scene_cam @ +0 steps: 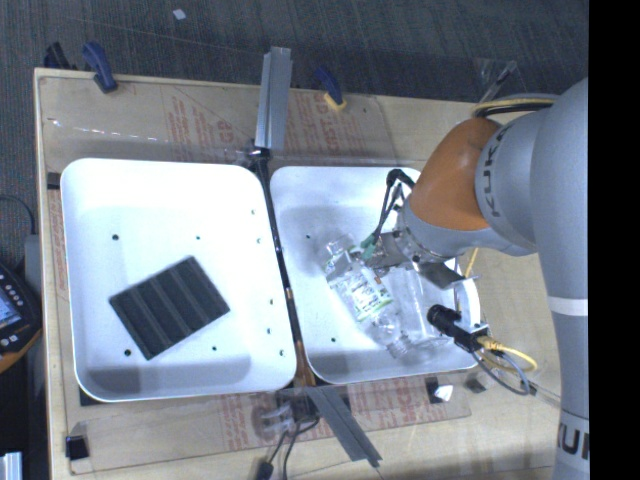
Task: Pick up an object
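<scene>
The pincer [392, 253] sits low in the right white bin [300, 208], mostly hidden under the grey and orange arm [490, 183]; whether it is apart or together cannot be told. Just beside it, toward the bin's middle, lies a crumpled clear plastic packet with a printed label [368, 293], its outline hard to trace. The left white bin [90, 188] holds a dark ribbed rectangular pad [168, 306], with open floor around it. Both bins rest on the table [150, 118].

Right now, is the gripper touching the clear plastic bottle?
Cannot tell. In the camera view the gripper overlaps the clear plastic bottle, hiding any contact or gap.
</scene>
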You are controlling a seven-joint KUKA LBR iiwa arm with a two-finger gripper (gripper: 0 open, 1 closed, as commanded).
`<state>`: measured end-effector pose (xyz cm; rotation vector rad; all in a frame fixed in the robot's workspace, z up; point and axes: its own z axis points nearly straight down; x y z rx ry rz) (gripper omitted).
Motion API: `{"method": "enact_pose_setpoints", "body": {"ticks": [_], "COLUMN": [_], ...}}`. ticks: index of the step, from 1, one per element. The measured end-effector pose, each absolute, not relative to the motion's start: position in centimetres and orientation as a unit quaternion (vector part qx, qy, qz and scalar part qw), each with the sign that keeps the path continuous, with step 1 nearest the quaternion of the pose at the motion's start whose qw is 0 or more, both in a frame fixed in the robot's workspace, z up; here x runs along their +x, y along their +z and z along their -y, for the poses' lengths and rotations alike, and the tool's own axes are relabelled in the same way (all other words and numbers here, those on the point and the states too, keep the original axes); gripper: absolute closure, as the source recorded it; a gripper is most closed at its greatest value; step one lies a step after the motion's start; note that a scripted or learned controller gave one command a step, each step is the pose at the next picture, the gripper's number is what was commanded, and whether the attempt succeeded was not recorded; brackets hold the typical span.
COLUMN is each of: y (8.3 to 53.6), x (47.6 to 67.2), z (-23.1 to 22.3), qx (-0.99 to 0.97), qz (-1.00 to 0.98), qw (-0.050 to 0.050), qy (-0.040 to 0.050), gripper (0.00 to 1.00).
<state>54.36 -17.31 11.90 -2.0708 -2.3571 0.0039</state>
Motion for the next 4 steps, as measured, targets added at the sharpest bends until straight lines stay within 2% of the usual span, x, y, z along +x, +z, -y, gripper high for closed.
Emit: {"method": "enact_pose_setpoints", "body": {"ticks": [1, 2, 3, 4], "y": [10.2, 9.1, 10.3, 18.4], "x": [47.7, 57.0, 57.1, 58.6], "z": [21.0, 15.1, 15.2, 12.5], "qx": [-0.641, -0.569, -0.568, -0.534], "qz": [0.768, 0.822, 0.823, 0.845], "qw": [0.001, 0.001, 0.000, 0.001], "qy": [-0.0004, 0.0004, 0.0001, 0.0003], "gripper": [0.00, 0.00, 1.00, 1.00]}}
